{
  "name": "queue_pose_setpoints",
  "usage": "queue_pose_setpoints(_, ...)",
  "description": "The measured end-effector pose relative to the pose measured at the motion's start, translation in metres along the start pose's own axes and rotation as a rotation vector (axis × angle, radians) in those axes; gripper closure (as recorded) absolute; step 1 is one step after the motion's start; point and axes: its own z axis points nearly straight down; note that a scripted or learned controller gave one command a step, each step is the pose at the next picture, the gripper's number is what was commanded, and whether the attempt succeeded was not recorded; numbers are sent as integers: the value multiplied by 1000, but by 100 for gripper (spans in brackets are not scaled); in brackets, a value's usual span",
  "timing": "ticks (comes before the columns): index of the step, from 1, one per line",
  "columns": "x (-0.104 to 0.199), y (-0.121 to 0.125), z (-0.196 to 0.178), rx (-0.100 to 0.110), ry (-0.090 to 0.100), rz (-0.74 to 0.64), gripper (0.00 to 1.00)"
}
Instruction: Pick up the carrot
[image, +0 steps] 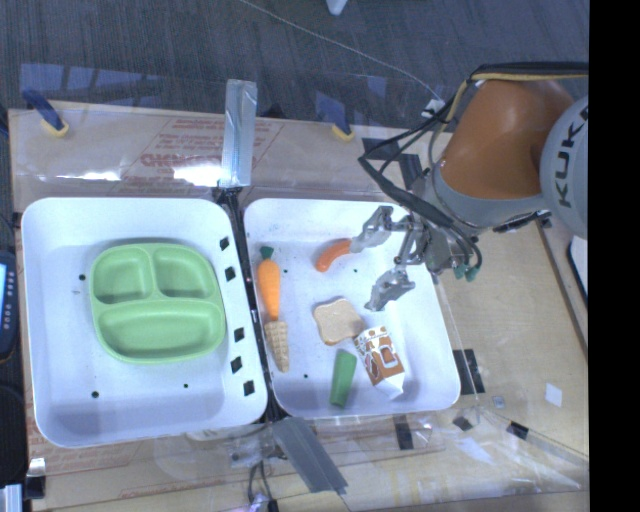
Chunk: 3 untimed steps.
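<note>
The claw hangs over the right bin with its 2 fingers spread wide and nothing between them, so the approach step is in hand. The carrot lies well to the claw's left, against the bin's left wall. Next it must cross left, past the orange sausage-like piece just beside it, and descend. Counted: 1 carrot, 1 corn cob, 1 toast slice, 1 green piece, perhaps a cucumber, 1 carton, 1 green tray.
</note>
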Motion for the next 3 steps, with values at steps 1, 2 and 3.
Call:
queue_pose_setpoints(1,-23,0,157,-4,14,118,0)
queue_pose_setpoints(2,-29,1,140,-1,-1,109,100)
queue_pose_setpoints(3,-59,83,56,-3,-10,23,100)
